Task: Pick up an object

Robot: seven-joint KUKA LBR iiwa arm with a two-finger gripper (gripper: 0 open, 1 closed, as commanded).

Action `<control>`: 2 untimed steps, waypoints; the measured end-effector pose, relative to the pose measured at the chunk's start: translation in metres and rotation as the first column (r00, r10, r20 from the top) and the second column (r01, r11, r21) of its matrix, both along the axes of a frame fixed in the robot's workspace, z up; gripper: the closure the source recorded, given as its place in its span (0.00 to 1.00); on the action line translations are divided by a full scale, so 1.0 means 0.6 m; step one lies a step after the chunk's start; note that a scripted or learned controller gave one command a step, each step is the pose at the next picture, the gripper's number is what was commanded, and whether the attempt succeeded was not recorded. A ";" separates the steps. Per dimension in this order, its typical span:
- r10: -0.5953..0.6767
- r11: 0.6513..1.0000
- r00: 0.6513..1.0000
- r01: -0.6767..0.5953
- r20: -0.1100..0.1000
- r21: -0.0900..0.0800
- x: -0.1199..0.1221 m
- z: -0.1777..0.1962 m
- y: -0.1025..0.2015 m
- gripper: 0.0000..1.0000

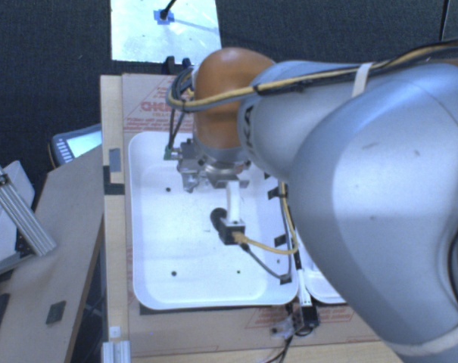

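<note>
My gripper (204,177) hangs low over the far middle of the left white bin (160,237), below the orange band (221,100) of the wrist. Its metal body is seen from above, and the wrist hides what lies under it. The bin floor around it shows a few small dark specks. The grey arm (365,187) covers nearly all of the right bin (325,293), of which just a near corner shows.
Both bins rest on a cardboard sheet (149,104) on the bench. A small screen (77,144) and an aluminium rail (17,210) stand at the left, outside the bins. A pale sheet (164,17) lies on the dark cloth behind.
</note>
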State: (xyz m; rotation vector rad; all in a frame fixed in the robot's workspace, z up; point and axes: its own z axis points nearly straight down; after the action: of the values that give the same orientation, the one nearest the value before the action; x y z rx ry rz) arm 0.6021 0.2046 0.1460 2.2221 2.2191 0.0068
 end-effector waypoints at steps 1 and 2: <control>-0.001 1.000 1.000 0.001 0.001 0.001 0.001 0.017 0.000 1.00; 0.000 1.000 1.000 0.000 -0.003 0.000 -0.096 0.135 -0.029 1.00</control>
State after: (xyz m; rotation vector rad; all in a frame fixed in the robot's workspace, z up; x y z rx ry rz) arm 0.5443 0.1869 0.2271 2.2233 2.2206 0.0030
